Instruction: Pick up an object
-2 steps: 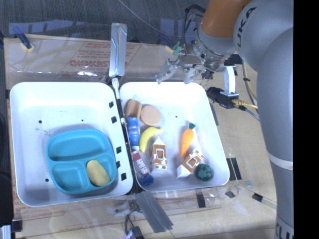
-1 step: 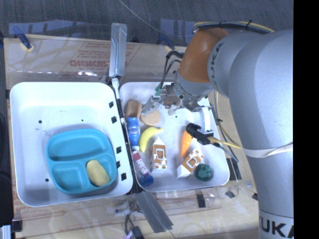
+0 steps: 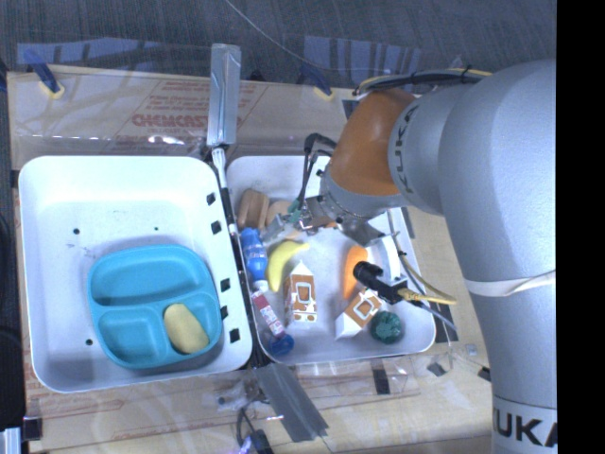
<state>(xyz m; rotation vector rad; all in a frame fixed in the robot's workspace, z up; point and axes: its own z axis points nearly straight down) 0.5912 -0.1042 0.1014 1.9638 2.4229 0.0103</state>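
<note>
My gripper (image 3: 304,218) hangs low over the back of the right bin (image 3: 269,169), under the grey arm's orange band. It is just above the top end of a yellow banana (image 3: 278,263) and right of a brown, bread-like piece (image 3: 252,206). A blue bottle (image 3: 251,252) lies along the bin's left wall. Two small white-and-orange cartons (image 3: 302,294) (image 3: 357,312) stand in front of the banana. An orange carrot-like piece (image 3: 355,254) and a dark green round thing (image 3: 386,326) lie at the right. I see nothing held.
The left bin (image 3: 57,173) holds a blue divided tray (image 3: 142,277) with a yellow oval thing (image 3: 186,328) in its front compartment. A thin red-and-white tube (image 3: 267,312) and a blue cap (image 3: 282,344) lie at the right bin's front left corner.
</note>
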